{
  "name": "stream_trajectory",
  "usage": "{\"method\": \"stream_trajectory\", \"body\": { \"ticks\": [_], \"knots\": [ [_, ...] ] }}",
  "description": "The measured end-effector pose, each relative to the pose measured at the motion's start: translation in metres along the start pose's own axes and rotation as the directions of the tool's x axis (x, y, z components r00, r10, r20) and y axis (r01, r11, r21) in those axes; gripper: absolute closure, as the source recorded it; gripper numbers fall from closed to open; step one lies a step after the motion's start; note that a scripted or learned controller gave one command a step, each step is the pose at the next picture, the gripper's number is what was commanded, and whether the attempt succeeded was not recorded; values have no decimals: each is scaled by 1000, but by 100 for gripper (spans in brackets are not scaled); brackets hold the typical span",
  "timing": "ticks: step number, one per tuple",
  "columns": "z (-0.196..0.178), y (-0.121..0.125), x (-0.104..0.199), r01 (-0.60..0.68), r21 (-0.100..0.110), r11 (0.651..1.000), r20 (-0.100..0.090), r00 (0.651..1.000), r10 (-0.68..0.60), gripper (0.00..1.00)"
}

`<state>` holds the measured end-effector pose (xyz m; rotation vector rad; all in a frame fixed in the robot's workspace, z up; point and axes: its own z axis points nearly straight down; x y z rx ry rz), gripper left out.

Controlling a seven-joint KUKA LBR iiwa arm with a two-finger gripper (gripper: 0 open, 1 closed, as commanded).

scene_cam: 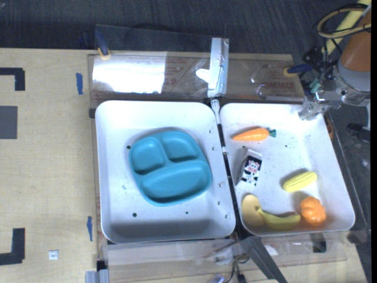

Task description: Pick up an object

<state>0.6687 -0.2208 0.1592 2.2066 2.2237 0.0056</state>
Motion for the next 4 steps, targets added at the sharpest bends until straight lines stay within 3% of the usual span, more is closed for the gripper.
{"method": "stream_trajectory", "body": {
  "ticks": [1,2,3,4],
  "knots": [
    [53,-37,5,-38,13,999,-4,999,38,100],
    [-116,3,35,101,-9,995,1,995,-101,100],
    [-81,0,104,-44,12,999,-5,999,45,100],
    [-67,-1,85,-427,12,904,1,904,427,100]
  ]
}}
